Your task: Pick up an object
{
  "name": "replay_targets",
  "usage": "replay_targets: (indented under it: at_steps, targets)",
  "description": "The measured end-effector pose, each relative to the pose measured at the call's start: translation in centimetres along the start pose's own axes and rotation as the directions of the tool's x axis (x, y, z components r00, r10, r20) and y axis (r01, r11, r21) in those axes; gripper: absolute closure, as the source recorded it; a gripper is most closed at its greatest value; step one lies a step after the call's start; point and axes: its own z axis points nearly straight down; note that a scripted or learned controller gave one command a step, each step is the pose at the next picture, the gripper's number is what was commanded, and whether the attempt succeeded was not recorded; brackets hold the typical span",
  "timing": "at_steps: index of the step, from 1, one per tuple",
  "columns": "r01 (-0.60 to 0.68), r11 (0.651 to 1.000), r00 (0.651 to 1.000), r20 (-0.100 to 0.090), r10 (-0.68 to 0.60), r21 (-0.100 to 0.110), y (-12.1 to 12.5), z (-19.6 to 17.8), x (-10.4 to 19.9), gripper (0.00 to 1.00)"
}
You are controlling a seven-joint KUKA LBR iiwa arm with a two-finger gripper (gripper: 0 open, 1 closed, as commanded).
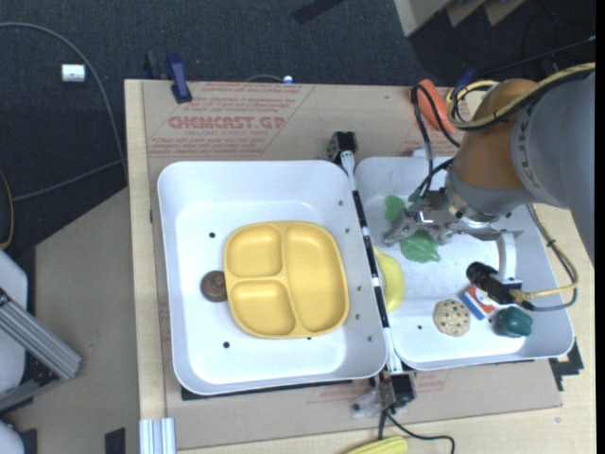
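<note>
Your pincer (416, 223) low in the right bin (529, 340), over a green leafy piece (417, 247), its grip state you cannot tell, cookie (452, 317) nearby, yellow divided plate (285, 278) in left bin (189, 197).

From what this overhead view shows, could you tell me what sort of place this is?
Most likely a robotics lab bench for grasping trials. Two shallow white bins, the left bin and the right bin, sit on a board, a grey arm reaches in, and cables trail over dark carpet.
</note>
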Motion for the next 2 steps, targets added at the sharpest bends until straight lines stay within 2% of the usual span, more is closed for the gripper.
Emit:
replay_targets:
  at_steps: [1, 2]
  targets:
    - [-0.002, 1.000, 1.000, 0.001, 0.002, 0.000, -0.8, -0.1, -1.1, 0.00]
    - [0.000, 1.000, 1.000, 0.002, 0.000, -0.004, 5.6, -0.1, -0.9, 0.00]
